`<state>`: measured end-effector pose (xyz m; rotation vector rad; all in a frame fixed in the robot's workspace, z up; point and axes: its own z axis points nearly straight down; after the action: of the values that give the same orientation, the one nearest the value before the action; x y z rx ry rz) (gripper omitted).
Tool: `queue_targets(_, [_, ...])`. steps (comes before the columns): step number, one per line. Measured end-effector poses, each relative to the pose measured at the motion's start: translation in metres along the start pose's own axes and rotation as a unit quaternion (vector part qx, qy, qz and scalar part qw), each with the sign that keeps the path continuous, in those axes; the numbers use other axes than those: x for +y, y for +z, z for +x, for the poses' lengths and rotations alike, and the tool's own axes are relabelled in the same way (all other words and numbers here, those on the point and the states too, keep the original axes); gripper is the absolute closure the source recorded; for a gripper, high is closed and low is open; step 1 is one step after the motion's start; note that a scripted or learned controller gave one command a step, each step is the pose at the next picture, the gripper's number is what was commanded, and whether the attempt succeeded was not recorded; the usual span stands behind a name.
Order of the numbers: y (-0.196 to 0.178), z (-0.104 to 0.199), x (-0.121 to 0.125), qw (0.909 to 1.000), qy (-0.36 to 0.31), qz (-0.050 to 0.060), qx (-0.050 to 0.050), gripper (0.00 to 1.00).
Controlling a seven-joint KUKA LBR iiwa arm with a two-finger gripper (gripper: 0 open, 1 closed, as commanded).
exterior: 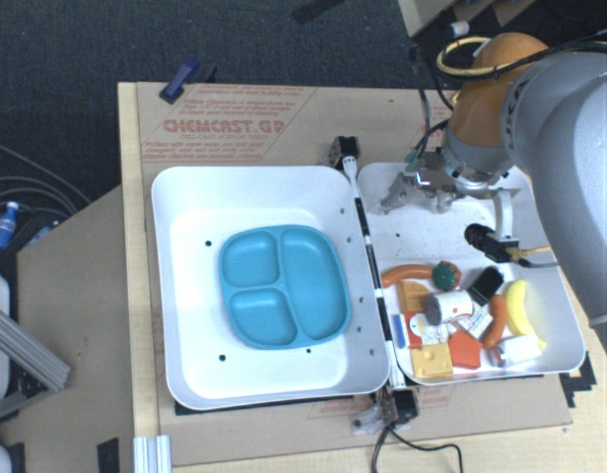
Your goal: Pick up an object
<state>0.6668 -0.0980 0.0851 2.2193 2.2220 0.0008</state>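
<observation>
Nothing is judged lifted yet. The grey two-finger gripper [419, 193] is held over the bare far end of the shallow white right bin [407, 233], its fingers spread and pinching nothing. The heaped small toys [461, 318] are left lying at that bin's near end, well apart from it.

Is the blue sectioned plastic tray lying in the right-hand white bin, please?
No, the blue sectioned plastic tray lies alone in the left white bin.
</observation>
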Motion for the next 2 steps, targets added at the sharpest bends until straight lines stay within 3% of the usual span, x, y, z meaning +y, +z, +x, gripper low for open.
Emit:
queue_targets(1, [0.001, -0.009, -0.059, 1.0000, 0.001, 0.002, 0.001, 0.00])
queue_targets(2, [0.000, 0.000, 0.000, 1.0000, 0.000, 0.000, 0.000, 0.00])
